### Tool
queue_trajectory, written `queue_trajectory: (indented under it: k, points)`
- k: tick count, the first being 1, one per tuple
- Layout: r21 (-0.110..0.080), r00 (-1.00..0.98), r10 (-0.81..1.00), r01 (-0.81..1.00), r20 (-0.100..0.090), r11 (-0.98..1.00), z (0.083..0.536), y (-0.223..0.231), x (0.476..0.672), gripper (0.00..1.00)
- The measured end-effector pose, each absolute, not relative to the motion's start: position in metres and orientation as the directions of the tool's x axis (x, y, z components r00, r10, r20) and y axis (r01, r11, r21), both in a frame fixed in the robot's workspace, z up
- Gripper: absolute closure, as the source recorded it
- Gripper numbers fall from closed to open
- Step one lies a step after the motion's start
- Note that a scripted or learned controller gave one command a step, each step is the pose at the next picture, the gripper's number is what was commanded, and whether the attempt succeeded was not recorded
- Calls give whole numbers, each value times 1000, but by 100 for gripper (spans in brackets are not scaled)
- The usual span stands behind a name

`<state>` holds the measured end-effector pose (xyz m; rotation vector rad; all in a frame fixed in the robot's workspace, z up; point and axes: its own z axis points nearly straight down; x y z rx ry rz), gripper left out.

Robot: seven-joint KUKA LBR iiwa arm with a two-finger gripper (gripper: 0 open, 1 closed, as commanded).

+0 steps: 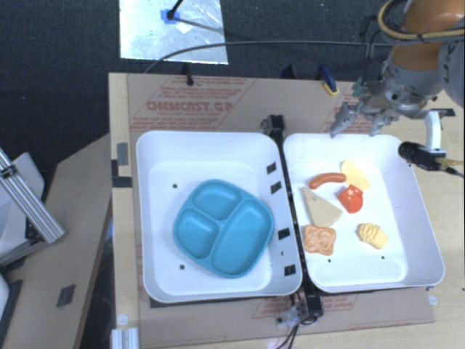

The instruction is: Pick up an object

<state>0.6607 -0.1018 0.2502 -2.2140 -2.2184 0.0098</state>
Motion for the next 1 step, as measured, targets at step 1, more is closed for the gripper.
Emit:
queue_trajectory:
  k: [1]
  points:
    - [2,-4,1000,1000,0,4,257,-101,663,0]
